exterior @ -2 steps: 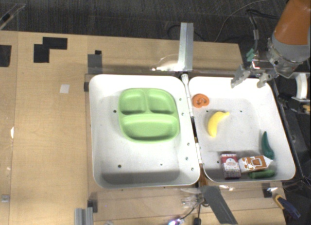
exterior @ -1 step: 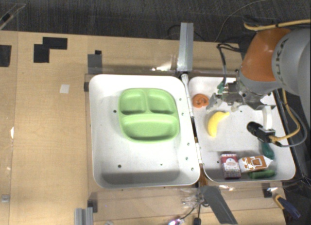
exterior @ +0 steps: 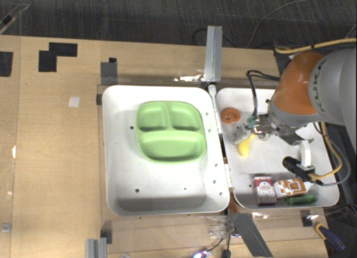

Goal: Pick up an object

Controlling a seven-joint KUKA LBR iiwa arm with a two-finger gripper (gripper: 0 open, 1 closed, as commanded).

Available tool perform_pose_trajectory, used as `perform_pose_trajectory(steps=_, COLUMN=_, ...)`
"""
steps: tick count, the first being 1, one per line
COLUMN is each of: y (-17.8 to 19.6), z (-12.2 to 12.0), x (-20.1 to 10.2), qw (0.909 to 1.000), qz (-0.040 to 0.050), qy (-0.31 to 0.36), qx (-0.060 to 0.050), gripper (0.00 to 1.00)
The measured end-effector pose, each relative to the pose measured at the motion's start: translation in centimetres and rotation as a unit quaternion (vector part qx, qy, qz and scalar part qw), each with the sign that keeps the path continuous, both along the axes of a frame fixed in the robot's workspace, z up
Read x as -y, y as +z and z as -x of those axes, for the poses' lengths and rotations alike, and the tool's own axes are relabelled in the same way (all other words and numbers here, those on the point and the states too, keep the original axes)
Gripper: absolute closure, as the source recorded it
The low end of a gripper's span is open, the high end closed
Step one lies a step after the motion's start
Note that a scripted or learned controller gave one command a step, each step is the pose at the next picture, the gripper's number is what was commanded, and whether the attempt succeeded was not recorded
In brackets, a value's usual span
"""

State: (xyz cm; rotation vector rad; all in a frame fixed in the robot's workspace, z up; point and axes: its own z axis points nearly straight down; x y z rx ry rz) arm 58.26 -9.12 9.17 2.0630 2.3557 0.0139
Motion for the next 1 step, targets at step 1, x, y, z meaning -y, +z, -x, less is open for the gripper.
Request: perform_pose_trajectory(steps=1, y=9.45, z=-0.02, x=-2.06, qw=0.9969, qz=-0.0007, qy=-0.078, qx=-0.004, gripper=0.00)
